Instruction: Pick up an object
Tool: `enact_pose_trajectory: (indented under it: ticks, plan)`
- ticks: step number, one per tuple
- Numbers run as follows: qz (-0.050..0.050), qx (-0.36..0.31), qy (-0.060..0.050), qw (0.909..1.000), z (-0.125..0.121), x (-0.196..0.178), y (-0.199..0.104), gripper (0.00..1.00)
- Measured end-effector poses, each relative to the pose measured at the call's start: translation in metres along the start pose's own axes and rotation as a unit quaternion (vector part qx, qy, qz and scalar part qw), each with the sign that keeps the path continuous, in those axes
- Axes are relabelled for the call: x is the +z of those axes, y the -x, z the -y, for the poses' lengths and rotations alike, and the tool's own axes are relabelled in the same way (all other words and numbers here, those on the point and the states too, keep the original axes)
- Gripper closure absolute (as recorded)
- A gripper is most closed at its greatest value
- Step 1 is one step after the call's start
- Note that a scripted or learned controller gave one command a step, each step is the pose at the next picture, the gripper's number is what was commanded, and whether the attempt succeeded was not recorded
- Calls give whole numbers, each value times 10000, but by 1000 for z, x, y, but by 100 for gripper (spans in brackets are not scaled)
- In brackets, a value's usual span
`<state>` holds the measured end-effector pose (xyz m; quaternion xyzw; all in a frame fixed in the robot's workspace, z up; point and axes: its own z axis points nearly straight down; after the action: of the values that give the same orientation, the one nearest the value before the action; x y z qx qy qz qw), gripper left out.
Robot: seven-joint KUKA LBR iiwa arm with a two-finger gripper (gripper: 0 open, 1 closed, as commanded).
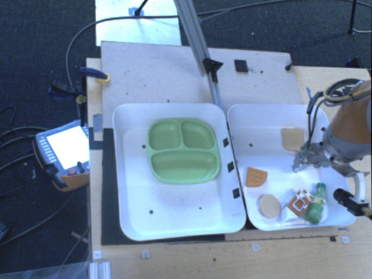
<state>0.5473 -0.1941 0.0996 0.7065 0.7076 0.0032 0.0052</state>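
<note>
The right bin [256,121] holds several small items. A tan square slice [292,138] lies near its far right. An orange wedge [256,176] sits left of the middle, and a round tan disc [269,206] lies by the front wall. An orange-and-white box [300,202] and a green bottle [315,205] lie side by side in the front right corner. My gripper [305,158] hangs low over bare bin floor, just in front of the tan slice and beyond the box. Nothing is visibly held.
The left bin [133,214] carries a green divided plate [183,150]. A metal pole [195,28] slants down to the wall between the bins. A handheld pendant [64,153] lies off the bench to the left. The arm's orange band [351,124] overhangs the right bin's edge.
</note>
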Motion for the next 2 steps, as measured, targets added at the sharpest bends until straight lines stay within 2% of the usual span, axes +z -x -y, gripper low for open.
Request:
enact_pose_trajectory:
  ticks: [1,2]
  plan:
    - [-5,-14,-27,10000,4,-61,-3,100]
    - [-6,-24,-25,10000,0,-107,-9,100]
